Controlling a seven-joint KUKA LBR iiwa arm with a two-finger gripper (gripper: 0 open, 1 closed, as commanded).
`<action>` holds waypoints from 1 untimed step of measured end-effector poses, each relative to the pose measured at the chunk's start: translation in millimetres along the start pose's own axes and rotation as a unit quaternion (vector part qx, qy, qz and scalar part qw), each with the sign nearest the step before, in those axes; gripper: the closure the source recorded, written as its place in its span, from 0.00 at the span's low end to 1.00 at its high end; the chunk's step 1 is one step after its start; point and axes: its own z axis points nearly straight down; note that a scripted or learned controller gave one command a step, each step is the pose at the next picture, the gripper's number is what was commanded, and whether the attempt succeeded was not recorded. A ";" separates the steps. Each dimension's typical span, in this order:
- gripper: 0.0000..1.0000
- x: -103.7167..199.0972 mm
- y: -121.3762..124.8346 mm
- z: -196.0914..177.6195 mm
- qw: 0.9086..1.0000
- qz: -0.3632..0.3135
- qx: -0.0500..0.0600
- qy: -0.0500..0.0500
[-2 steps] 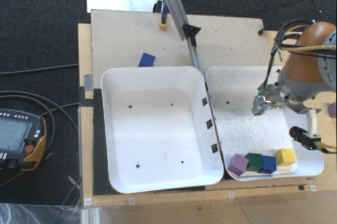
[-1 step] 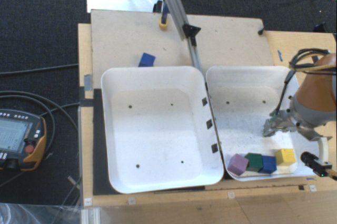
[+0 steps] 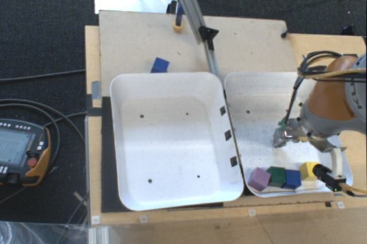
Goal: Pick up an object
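The arm, grey with an orange band, reaches in from the right over the right bin (image 3: 252, 88). Its gripper (image 3: 282, 137) hangs low over the middle of that bin's floor, pointing left. Along the bin's front wall lie a purple block (image 3: 259, 178), a green block (image 3: 277, 175), a blue block (image 3: 292, 179) and a yellow block (image 3: 310, 170), all in a row just in front of the gripper. Nothing shows between the gripper's tips.
The left bin (image 3: 166, 139) sits beside the right one. A small blue block (image 3: 160, 65) lies on the bench board behind the left bin. A slanted metal pole (image 3: 192, 2) crosses the back. A teach pendant (image 3: 20, 148) rests at far left.
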 end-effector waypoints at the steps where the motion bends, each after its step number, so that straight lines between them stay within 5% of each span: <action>1: 1.00 -17.1 -30.0 -119.5 1.000 0.004 -0.004 -0.003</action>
